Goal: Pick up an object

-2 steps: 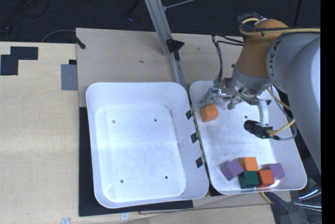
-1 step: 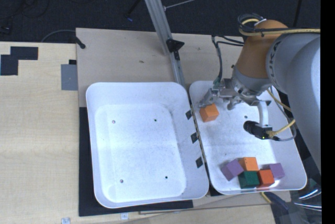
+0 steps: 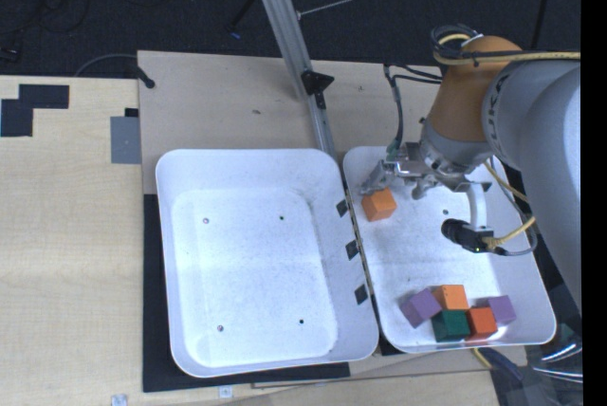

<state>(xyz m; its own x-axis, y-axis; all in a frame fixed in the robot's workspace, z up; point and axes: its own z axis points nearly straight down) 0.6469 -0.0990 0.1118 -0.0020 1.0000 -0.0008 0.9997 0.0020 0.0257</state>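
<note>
An orange block [image 3: 379,204] sits in the back left part of the right bin [image 3: 422,257], close to the rim between the two bins. My gripper [image 3: 404,176] hangs just above and to the right of that block, under the orange band of the arm. Whether the block is touched by the gripper is unclear from this angle. A cluster of several blocks lies in the bin's front right corner: a purple block [image 3: 420,306], an orange block [image 3: 453,296], a green block [image 3: 451,325], a red-orange block [image 3: 482,322] and a second purple block [image 3: 501,308].
The left bin [image 3: 163,172] lies beside the right one, with black clips along the shared rim. A slanted aluminium rail [image 3: 285,25] rises behind the bins. A black cable connector [image 3: 465,232] hangs off the wrist over the right bin.
</note>
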